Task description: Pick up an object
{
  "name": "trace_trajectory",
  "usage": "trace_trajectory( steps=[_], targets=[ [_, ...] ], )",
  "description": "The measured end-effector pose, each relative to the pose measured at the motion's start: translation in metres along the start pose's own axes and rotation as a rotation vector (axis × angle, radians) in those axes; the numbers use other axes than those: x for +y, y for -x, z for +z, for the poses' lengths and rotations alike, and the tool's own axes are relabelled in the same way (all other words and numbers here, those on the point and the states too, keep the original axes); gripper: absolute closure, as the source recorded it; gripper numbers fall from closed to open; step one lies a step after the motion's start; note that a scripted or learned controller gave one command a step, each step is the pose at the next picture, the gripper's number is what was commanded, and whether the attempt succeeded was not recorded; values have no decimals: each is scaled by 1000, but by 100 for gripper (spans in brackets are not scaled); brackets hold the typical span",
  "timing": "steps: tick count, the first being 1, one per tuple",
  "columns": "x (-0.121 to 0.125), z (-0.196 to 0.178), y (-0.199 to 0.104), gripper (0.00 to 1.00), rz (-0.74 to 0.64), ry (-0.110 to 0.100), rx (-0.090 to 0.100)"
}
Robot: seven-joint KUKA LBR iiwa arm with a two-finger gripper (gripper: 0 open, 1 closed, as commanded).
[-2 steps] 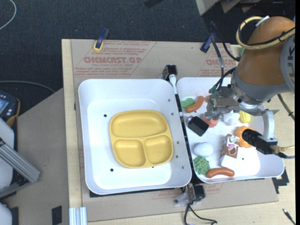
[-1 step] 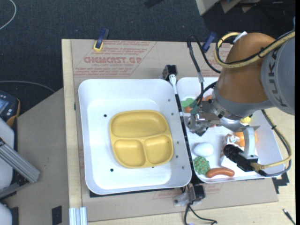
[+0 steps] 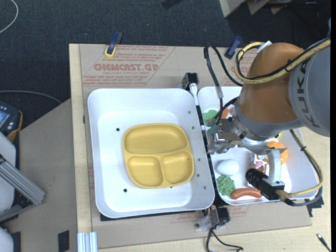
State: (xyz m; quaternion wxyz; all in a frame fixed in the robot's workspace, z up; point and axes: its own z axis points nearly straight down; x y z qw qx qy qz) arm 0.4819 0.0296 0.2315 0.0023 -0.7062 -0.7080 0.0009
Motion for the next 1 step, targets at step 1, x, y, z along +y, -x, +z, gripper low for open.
trace_trajectory(
  steps=[1],
  targets=[
    [7,9,16,100,4,0,-2]
  ],
)
